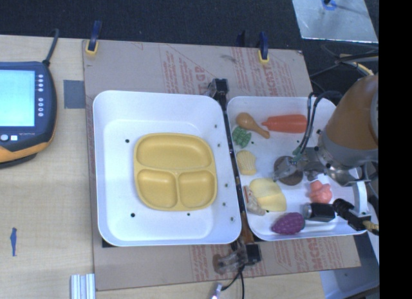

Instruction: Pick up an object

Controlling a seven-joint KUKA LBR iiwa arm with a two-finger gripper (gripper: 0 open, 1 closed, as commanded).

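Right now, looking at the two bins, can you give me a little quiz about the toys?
1. True or false: the yellow plate lies in the bin on the picture's left.
2. Which toy is purple? A carrot, B grapes, C drumstick.
3. Fill in: the plate has ___ hollows.
Key: 1 true; 2 B; 3 three.

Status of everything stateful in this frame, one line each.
Pendant: screen lit.
Yellow tray: face up, in left bin.
Carrot: lying flat, right bin.
Drumstick: lying flat, beside carrot.
Grapes: lying by right bin's near wall.
Gripper: low over right bin.
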